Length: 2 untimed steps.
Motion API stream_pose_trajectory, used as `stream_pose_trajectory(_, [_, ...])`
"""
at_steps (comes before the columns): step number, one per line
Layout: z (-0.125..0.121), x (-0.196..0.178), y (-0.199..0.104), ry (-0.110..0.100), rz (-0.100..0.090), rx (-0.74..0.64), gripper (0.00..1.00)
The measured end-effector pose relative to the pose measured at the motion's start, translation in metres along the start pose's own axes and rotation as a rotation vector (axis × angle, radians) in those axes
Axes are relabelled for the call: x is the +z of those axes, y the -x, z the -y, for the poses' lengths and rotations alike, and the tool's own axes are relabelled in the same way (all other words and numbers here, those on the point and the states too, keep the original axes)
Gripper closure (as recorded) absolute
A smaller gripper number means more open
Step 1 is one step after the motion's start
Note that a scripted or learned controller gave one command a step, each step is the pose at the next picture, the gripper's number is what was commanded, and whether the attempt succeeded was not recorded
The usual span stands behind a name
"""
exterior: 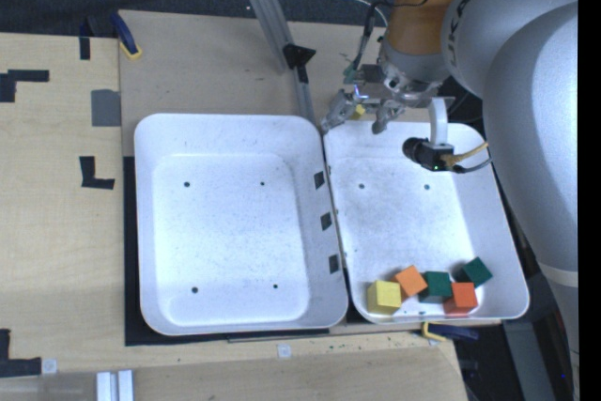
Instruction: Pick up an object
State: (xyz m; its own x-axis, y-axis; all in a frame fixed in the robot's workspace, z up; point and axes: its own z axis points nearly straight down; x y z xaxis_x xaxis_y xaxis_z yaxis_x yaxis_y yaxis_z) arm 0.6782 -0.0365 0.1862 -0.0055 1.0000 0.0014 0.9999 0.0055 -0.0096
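Several small blocks lie bunched at the near edge of the right bin (488, 202): a yellow block (384, 296), an orange one (410, 280), a green one (438, 284), a red one (463, 297) and a dark green one (477, 272). My gripper (359, 119) hangs over the far left corner of that bin, well away from the blocks. Its two fingers stand apart, so it is open, and nothing sits between them.
The left bin (150, 202) lies beside the right one, and their rims meet in the middle. A slanted metal pole (268, 5) rises behind the bins near the gripper. The bulky grey arm (526, 89) overhangs the right side.
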Motion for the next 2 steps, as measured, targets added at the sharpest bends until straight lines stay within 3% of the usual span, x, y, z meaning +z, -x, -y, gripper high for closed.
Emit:
stream_pose_trajectory(1, [0.016, -0.006, 0.008, 0.006, 0.003, 0.004, 0.0])
stream_pose_trajectory(2, [0.035, -0.016, -0.092, 0.007, -0.002, -0.004, 0.0])
